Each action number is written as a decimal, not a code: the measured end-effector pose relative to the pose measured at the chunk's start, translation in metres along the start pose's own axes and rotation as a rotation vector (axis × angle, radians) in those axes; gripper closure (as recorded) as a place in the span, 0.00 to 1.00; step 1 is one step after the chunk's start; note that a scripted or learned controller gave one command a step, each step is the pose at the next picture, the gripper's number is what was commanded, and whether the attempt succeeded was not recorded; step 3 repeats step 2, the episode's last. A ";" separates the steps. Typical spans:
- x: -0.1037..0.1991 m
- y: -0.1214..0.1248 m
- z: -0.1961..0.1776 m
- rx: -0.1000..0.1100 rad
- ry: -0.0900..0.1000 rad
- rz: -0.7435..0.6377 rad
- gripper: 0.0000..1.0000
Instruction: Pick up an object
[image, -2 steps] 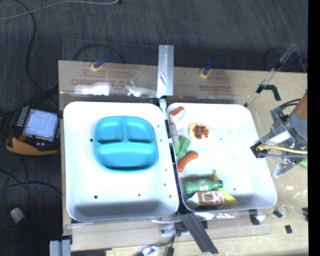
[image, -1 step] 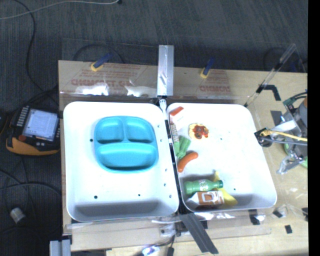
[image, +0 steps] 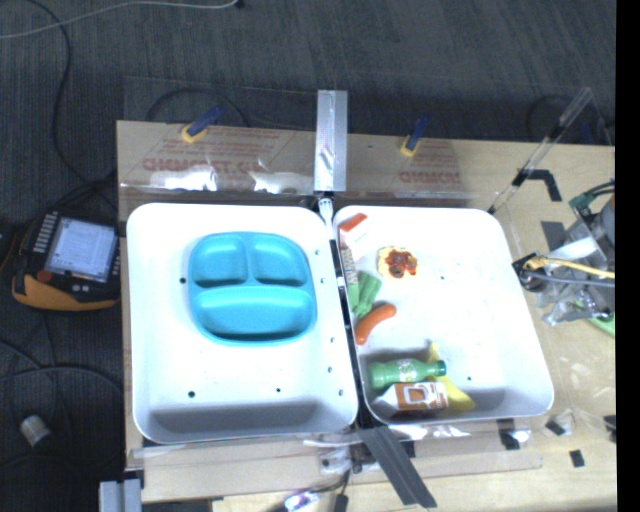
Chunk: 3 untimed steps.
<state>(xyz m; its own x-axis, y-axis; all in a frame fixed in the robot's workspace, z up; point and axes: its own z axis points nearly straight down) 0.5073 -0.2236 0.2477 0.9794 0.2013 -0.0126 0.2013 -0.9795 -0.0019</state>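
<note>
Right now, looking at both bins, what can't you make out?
Camera view, right bin:
- Yellow item: mostly covered by the orange packet and green bottle.
- Orange packet's label: too small to read.
- Round red-topped toy: too blurred to identify.
- Handheld device left of the bins: screen too small to read.

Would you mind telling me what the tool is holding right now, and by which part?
It cannot be told: the tool sits beyond the right bin, too small and blurred to read.
</note>
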 end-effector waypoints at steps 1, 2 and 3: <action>0.048 0.011 -0.134 -0.004 0.007 -0.046 1.00; 0.041 -0.058 -0.069 0.000 0.006 0.000 1.00; 0.041 -0.058 -0.069 0.000 0.006 0.000 1.00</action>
